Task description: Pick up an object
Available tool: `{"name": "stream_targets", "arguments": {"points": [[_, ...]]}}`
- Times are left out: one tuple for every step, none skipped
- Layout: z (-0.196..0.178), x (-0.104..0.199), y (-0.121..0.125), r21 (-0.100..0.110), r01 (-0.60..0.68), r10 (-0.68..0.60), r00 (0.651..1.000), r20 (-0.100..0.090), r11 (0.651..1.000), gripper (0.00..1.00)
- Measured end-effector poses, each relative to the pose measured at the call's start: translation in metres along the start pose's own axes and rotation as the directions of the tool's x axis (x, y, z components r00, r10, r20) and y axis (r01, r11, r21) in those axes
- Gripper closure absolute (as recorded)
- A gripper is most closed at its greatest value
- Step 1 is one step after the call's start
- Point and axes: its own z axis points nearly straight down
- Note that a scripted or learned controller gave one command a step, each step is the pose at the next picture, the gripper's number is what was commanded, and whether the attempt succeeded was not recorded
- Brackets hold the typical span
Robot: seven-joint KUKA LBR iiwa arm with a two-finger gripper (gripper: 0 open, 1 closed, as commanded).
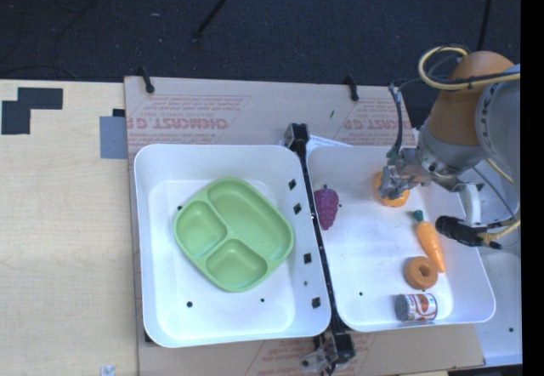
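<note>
My gripper (pixel 392 190) is low in the right bin (pixel 365 238), at its far right side, directly over a small orange round thing (pixel 393 197) that it partly hides. A purple grape bunch (pixel 325 205) lies near the divider. An orange carrot (pixel 429 244) with a green top lies to the right of the bin's middle. An orange ring-shaped doughnut (pixel 420 272) sits just below the carrot. A small red and white can (pixel 416 307) lies on its side at the near right corner.
The left bin (pixel 161 196) holds a light green divided plate (pixel 234 233). A black divider (pixel 308 230) runs between the two bins. The arm fills the upper right, above the right bin's far edge.
</note>
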Motion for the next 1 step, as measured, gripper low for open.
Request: {"name": "stream_targets", "arguments": {"points": [[-0.0635,0.0005,0.0029,0.011,0.004,-0.004,1.0,-0.01,1.0,1.0]]}}
